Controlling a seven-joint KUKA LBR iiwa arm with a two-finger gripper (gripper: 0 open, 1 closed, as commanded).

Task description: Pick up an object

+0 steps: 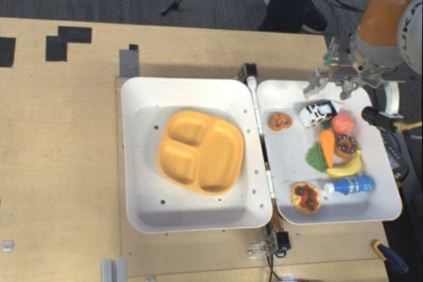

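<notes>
The right bin [284, 162] holds several toy items: a pretzel [279, 120], a black-and-white toy [318, 113], a pink-red fruit [342, 122], a carrot [326, 146], a chocolate donut [346, 144], a banana [345, 168], a blue bottle [350, 185] and a small pizza [305, 197]. My gripper [332, 84] hangs over the bin's back edge, just above the black-and-white toy. Its fingers are spread open with nothing between them.
The left bin [142, 142] holds a yellow divided plate [200, 150]. A ridge with clamps runs between the two bins. The arm's orange band [386, 10] sits at the upper right. A black cable lies by the right bin's right rim.
</notes>
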